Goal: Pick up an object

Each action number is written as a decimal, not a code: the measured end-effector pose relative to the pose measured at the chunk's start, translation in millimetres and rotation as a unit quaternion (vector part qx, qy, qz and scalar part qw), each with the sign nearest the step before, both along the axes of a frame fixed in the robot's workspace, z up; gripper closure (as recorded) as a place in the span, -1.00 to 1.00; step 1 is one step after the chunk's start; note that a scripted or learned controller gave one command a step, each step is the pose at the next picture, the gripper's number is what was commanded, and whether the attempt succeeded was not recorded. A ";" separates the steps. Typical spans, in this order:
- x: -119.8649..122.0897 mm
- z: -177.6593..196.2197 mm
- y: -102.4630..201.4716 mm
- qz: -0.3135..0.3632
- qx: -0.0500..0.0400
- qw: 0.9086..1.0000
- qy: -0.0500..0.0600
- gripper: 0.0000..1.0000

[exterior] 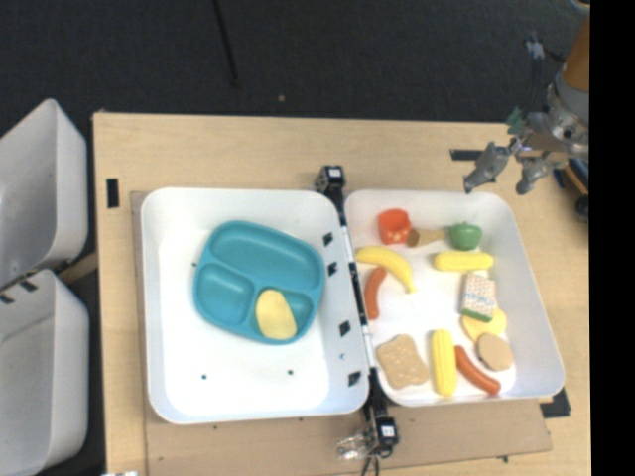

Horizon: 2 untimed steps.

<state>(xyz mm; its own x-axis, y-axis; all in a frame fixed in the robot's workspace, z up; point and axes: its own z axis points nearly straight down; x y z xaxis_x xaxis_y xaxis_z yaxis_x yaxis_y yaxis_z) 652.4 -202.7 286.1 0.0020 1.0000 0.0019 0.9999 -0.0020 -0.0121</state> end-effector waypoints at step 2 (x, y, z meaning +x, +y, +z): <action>3.0 -39.6 -1.1 0.001 -0.001 1.000 -0.003 -1.00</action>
<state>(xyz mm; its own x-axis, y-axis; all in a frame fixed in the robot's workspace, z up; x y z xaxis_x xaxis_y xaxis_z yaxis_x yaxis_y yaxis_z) 655.4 -203.9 246.5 -0.0003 1.0000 -0.0004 1.0000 0.0003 -0.0069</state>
